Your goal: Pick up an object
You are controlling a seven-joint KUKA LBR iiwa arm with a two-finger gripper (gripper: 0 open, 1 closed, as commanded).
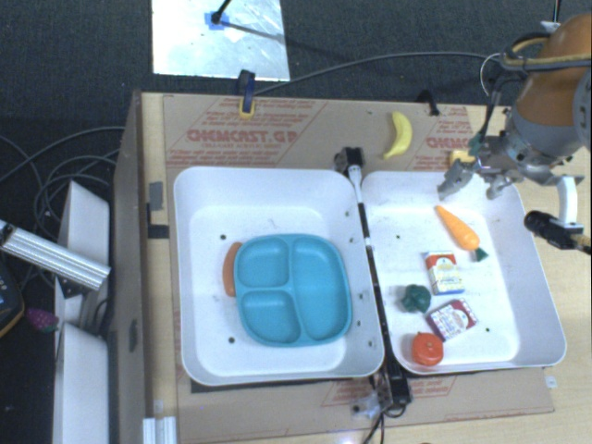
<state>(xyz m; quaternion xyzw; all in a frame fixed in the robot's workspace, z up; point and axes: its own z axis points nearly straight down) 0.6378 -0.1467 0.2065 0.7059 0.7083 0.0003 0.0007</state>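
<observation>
Two bins side by side; the left bin [203, 202] holds a tray [292, 288], with a hot dog [228, 268] against its left edge; the right bin [532, 303] holds a carrot [459, 228] at the back, a carton [445, 272] before it, then a lump [416, 297], a packet [451, 319] and a tomato [427, 348] nearest the front; a banana [400, 135] lies behind the bins; the gripper [474, 178] hangs over the right bin's back edge.
</observation>
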